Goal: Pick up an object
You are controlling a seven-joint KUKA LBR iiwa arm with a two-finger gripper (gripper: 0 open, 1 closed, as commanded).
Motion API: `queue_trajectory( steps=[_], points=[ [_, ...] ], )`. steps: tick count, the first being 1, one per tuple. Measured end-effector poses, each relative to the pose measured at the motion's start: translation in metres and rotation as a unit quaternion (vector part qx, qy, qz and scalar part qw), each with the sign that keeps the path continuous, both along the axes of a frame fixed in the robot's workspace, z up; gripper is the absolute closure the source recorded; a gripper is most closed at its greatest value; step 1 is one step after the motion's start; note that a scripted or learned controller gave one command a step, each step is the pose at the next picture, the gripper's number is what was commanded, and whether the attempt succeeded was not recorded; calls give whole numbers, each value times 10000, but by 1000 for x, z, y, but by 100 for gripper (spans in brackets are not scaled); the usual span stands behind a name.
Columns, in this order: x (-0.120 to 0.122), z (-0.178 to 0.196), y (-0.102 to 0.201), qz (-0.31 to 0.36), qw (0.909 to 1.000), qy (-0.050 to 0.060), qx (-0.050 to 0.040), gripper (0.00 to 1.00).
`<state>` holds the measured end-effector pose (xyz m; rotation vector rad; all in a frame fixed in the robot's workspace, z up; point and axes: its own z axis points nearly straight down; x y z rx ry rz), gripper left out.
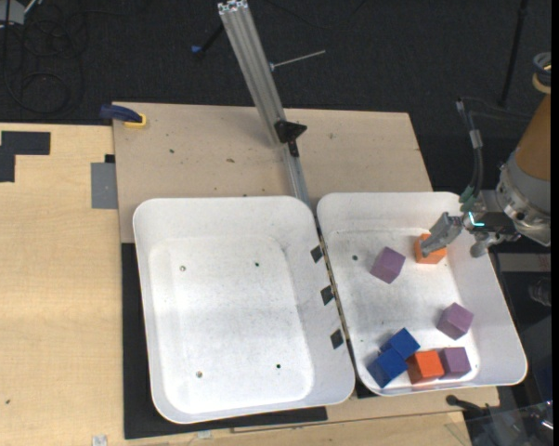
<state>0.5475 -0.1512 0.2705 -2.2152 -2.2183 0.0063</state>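
Resting on a pale wooden bench (47,277) against a dark floor, two white bins sit side by side. Over the right bin (502,342), the gripper (458,233) spreads wide, one finger touching an orange block (432,252); purple, blue and orange blocks lie nearby.

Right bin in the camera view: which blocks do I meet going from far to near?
Orange block by the end effector → purple block → purple block → the near cluster: blue blocks, orange block, purple block.
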Motion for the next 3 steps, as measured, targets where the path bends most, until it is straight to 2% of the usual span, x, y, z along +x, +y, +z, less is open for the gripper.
queue_trajectory(
  steps=[1,3],
  points=[
    [1,2,-1,-12,10000,-24,-4,0],
    [-12,-96,10,-20,10000,8,4,0]
  ],
)
